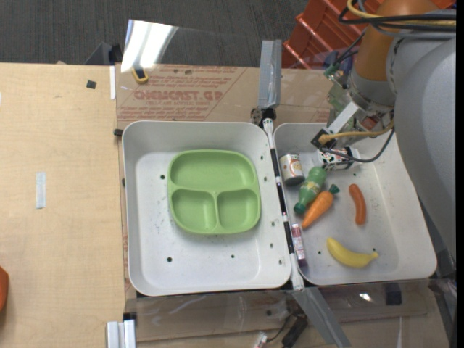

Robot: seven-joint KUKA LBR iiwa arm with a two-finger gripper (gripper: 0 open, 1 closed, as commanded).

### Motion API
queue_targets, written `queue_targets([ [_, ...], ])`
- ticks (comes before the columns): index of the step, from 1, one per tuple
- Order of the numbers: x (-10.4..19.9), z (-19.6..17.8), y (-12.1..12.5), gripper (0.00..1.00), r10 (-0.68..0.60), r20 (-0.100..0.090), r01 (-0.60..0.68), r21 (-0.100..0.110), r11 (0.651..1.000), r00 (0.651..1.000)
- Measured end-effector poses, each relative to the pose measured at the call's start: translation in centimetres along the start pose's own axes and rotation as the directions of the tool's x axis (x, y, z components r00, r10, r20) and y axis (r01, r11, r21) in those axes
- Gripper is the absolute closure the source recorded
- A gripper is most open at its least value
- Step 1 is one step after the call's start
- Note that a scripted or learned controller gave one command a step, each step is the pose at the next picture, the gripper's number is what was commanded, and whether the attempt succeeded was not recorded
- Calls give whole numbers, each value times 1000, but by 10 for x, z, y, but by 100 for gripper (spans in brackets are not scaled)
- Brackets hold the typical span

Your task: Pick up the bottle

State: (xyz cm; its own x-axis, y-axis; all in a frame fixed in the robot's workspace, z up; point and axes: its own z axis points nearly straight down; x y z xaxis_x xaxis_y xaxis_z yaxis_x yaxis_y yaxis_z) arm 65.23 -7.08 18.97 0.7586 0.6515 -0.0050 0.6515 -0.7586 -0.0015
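My jaws (332, 151) hang over the top-left part of the right bin (406, 267), just above the green bottle (312, 187), and I cannot tell how far open they are or whether they grip anything. The bottle lies tilted on the bin floor, touching the toy carrot (319, 207) on its right and just beside a small can (291, 168) on its left; a red sausage-like piece (357, 204) and a banana (350, 253) lie apart nearer the front. Left bin (145, 259) holds a green divided plate (214, 191).
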Motion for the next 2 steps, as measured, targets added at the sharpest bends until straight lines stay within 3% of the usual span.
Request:
queue_targets([
  [1,-16,-136,-106,100,220,0,-220,0,975,975],
  [2,-65,-186,-194,100,224,1,-224,0,975,975],
])
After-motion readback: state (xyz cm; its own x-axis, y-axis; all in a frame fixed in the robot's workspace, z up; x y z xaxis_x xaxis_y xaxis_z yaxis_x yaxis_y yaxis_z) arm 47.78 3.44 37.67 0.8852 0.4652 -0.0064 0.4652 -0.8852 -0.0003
